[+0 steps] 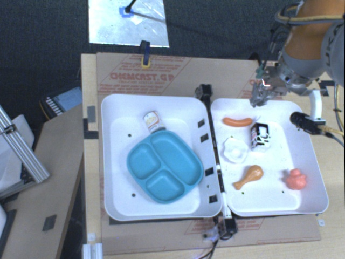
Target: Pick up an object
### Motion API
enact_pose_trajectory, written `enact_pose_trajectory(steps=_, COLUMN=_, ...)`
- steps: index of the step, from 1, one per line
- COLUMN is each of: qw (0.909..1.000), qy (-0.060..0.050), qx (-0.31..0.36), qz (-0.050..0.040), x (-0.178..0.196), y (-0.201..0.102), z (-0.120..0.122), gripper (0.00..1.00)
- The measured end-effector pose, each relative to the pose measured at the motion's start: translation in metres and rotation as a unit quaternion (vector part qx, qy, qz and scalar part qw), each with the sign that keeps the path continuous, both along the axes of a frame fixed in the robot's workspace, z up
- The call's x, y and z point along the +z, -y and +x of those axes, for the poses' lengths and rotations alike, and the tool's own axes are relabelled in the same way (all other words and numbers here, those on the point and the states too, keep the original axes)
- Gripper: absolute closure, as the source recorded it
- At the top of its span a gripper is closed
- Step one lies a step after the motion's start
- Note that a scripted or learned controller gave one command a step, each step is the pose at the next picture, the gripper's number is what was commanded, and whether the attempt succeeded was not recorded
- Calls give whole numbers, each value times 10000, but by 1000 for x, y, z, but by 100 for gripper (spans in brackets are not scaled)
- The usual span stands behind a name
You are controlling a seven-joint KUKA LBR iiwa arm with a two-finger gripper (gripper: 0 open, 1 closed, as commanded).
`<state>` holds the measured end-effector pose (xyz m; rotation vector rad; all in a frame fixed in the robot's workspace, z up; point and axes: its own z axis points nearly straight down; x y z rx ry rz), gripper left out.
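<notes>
The right bin (307, 161) holds an orange sausage (237, 121), a black-and-white carton (260, 136), a white fried egg (235, 149), a brown chicken drumstick (248, 176) and a pink toy (296, 179). My gripper (261, 98) hangs over that bin's far rim, up and right of the sausage, with nothing seen between its fingers. The left bin (118, 123) holds a blue divided tray (164, 167) and a small bottle (152, 122).
A black divider bar (211, 144) runs between the two bins. A black cylinder (304, 122) sticks out over the right bin's far right edge. Cardboard (161, 72) lies under the bins, and a shiny sheet (128, 15) sits behind.
</notes>
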<state>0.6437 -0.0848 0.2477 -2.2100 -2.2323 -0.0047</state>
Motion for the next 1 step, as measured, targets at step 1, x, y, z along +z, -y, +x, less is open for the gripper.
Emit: enact_pose_trajectory(steps=1, qw=10000, qy=1, qx=2, qz=0, x=4, y=-60, z=-2, gripper=100)
